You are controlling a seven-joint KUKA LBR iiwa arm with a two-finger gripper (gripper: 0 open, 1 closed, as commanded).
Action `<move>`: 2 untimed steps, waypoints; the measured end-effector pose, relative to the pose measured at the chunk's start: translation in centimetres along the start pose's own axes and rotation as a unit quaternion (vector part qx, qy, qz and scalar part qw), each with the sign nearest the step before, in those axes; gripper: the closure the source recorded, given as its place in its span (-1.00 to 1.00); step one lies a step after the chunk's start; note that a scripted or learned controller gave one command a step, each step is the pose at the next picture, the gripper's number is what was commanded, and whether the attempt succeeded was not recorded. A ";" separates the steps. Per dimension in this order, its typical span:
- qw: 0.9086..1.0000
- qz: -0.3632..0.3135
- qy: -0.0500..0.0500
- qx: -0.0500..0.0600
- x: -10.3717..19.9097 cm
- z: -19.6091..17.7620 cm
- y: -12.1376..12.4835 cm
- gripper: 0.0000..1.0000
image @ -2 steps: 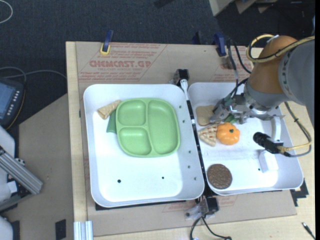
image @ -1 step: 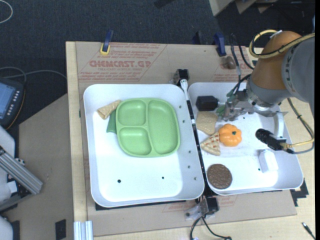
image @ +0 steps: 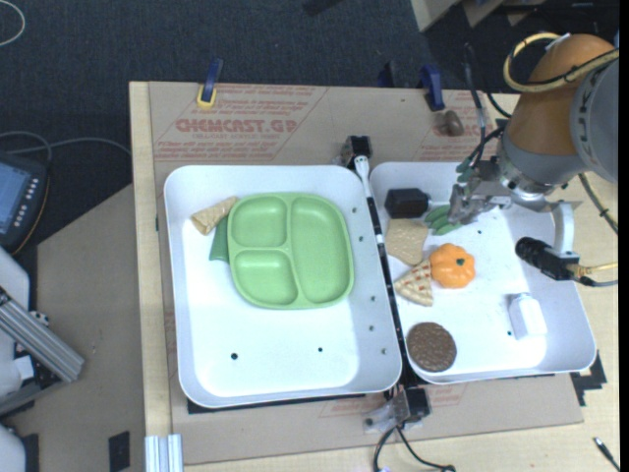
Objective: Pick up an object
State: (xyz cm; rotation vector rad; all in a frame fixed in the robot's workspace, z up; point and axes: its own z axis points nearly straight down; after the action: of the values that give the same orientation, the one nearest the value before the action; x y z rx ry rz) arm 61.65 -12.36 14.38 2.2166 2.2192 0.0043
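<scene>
Hand (image: 462, 205) — fingertips indistinct, over right bin (image: 560, 347)

Dark blue-grey carpet floor (image: 118, 28) on the far and left sides. Light wood bench (image: 285, 116) with red printed lettering, blue clamps (image: 209, 84) on far edge.
</scene>
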 end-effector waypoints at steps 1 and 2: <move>1.000 0.000 0.000 -0.001 0.7 -5.1 -0.5 1.00; 1.000 0.000 0.000 0.000 0.7 -8.4 -0.3 1.00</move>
State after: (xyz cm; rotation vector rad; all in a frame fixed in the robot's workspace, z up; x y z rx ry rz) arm 61.29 -11.60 22.75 2.2158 2.2193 0.0054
